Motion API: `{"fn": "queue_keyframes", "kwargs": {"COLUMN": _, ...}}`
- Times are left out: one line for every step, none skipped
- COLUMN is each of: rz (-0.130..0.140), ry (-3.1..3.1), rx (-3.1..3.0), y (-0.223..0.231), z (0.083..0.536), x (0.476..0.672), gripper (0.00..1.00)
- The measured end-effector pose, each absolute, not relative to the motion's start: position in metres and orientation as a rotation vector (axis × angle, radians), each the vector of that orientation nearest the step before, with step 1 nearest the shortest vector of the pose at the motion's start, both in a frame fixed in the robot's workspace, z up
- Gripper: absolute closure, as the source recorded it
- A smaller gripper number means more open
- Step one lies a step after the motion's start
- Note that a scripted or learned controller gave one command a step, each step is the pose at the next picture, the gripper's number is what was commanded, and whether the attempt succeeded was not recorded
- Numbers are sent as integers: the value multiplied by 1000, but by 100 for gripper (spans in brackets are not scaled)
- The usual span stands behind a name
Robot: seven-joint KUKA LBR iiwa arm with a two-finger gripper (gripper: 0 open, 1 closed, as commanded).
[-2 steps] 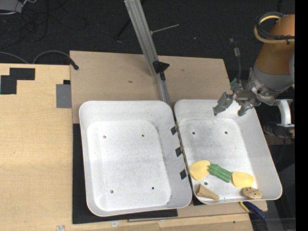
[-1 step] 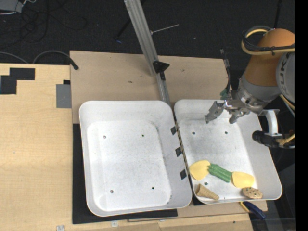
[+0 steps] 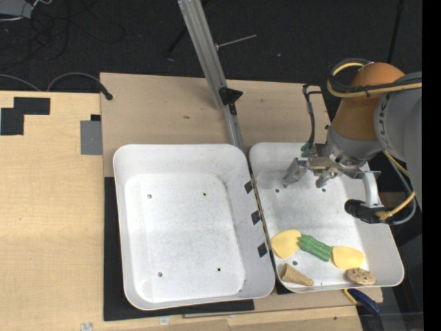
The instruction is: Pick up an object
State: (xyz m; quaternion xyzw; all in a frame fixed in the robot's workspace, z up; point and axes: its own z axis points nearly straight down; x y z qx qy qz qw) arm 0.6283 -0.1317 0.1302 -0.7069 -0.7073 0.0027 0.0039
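Observation:
My gripper [image 3: 308, 176] hangs over the far part of the right bin [image 3: 324, 212], its two fingers spread open with nothing between them. Near the bin's front edge lie a yellow piece [image 3: 285, 243], a green piece [image 3: 315, 247] and a second yellow piece [image 3: 348, 257] in a row. A tan cone-shaped piece [image 3: 296, 275] and a brown cookie-like piece [image 3: 360, 276] rest at the very front. All of these objects sit well in front of the gripper, apart from it.
The left bin [image 3: 180, 223] stands beside the right one, with black clips along the shared rim [image 3: 255, 216]. A slanted metal rail [image 3: 210, 64] rises behind the bins. The wooden bench [image 3: 48, 212] extends to the left.

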Motion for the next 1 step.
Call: {"fn": "queue_keyframes", "kwargs": {"rz": 3, "ry": -2216, "rx": -2223, "y": -133, "z": 144, "x": 630, "gripper": 100}}
